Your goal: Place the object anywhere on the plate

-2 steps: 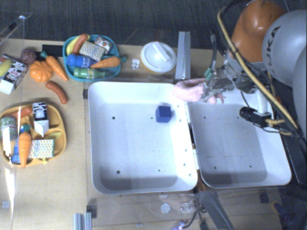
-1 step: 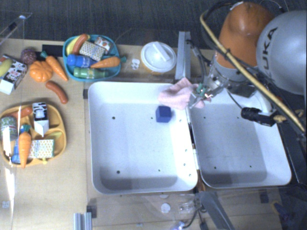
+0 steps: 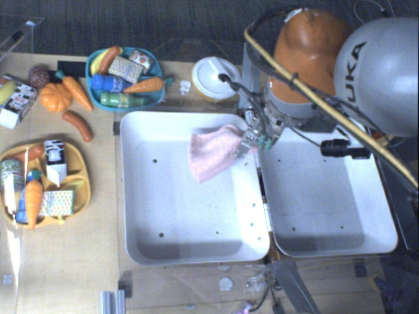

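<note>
— Cloth (image 3: 211, 153)?
— Pink, crumpled, in upper right of left bin (image 3: 163, 241), right corner lifted toward gripper (image 3: 252, 138).
— Fingers?
— Pinching that corner, at rim between bins.
— Plate?
— Cannot tell which; yellow tray (image 3: 82, 175) and blue bowl (image 3: 157, 93) of toy food left, off the bins.

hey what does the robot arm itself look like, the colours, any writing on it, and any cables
The arm is a rounded, glossy grey casing with dark KUKA lettering on its side. Next to it sits a bulging orange band above the wrist. A tan hose and thin black cables run diagonally across it. The gripper is small, dark metal, with bits of green on it.
</note>
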